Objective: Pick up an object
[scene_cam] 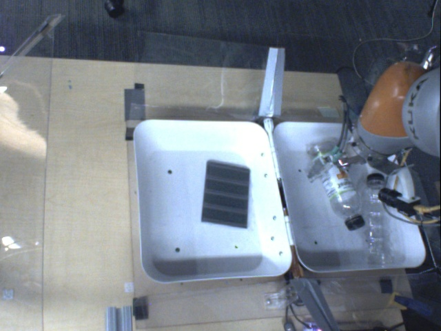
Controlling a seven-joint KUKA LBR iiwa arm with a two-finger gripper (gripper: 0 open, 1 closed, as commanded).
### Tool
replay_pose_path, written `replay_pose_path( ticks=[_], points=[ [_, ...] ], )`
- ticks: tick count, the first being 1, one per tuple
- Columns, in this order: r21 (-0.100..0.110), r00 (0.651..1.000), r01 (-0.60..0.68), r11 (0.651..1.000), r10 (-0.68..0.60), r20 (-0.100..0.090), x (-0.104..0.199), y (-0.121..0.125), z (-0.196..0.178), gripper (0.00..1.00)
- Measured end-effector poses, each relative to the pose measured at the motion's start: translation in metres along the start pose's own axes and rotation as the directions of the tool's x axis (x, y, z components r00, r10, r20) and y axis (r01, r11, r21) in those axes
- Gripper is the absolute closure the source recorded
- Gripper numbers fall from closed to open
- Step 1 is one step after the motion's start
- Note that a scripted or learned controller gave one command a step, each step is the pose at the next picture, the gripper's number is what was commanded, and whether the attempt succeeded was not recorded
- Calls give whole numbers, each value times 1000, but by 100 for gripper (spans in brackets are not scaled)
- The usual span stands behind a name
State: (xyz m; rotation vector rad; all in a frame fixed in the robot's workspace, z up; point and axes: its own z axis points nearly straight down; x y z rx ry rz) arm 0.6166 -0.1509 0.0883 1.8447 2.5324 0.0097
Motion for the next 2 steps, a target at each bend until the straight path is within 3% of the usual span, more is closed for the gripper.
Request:
replay_pose_path(
  ticks=[1,2],
  points=[
    [-7,1000,1,1000,-1,3,0,2,-12,100],
    [2,1000,16,1000,-16,0,21,55,-91,100]
  ],
)
